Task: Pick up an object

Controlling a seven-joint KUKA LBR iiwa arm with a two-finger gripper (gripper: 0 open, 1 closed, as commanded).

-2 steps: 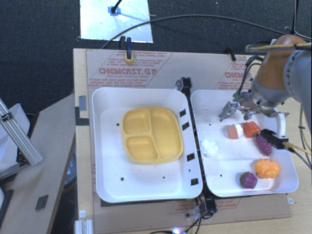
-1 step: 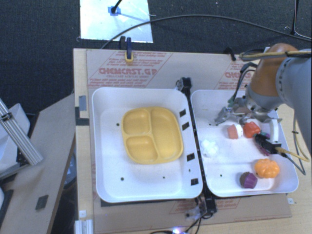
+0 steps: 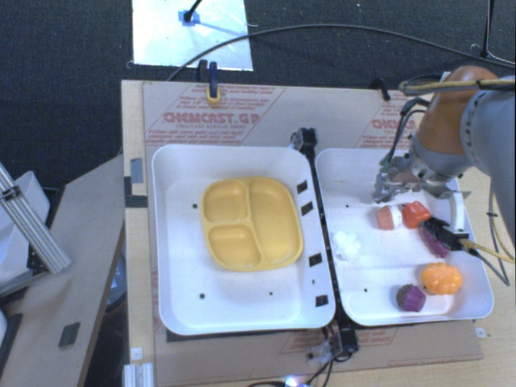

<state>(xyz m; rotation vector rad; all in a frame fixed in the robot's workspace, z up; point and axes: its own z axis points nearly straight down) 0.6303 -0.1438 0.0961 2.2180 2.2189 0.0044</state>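
My gripper [image 3: 392, 189] hangs low over the back of the right bin [image 3: 355, 172], just above a pale pink and red piece [image 3: 388, 217]. An orange-red piece [image 3: 416, 213] lies right next to that one. Nearer the front sit a dark purple long object [image 3: 436, 238], an orange pumpkin-like toy [image 3: 442, 278] and a round purple toy [image 3: 410, 297]. A small white lump [image 3: 347, 244] rests near the bin's left wall. The grey arm with its orange band [image 3: 451, 111] comes in from the upper right.
The left bin [image 3: 173, 240] holds a yellow divided plate [image 3: 250, 222]. A black hinge strip [image 3: 316, 216] runs between the two bins. Cables [image 3: 484, 252] trail over the right bin's right rim. A metal frame [image 3: 32, 224] stands at the far left.
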